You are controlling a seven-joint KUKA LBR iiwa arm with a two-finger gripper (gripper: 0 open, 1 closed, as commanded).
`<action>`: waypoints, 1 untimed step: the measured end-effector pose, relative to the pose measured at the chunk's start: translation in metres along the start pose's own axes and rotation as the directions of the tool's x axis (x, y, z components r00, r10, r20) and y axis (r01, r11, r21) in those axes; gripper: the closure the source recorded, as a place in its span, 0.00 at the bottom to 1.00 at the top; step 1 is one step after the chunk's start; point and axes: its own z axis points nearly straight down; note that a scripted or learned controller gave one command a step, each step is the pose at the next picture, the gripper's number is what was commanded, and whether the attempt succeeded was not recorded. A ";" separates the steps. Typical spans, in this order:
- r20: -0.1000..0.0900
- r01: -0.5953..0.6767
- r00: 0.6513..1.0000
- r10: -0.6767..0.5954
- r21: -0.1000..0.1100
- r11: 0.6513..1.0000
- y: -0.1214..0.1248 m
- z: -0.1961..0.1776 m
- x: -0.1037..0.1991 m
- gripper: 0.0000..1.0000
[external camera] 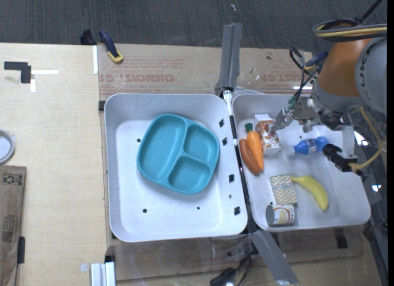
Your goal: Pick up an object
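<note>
You see two white bins on the bench (49, 217). In the left bin (123, 217) lies a blue plate (178, 153) with three compartments, near the middle. The right bin (354, 208) holds the small things. A carrot (252, 153) lies at its left wall. Just right of the carrot stands a small box (268, 134) with a red and white print. Further right lies a blue bottle (309, 147). Nearer to you, a banana (313, 190) lies beside a patterned packet (283, 189), and a small cup (281, 215) sits at the near left corner of this bin.

The arm (348, 69) comes in from the right, with its orange band above the far side of the right bin. The pincer (285, 118) hangs over the far part of this bin, just above the box and left of the bottle. I cannot tell how wide it stands, the picture is too small there. You see no thing between its tips, and all things lie in the bin.
</note>
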 end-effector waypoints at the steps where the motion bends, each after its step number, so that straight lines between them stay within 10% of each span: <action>1: -0.011 0.232 0.973 -0.232 0.014 0.973 0.015 0.015 -0.004 0.00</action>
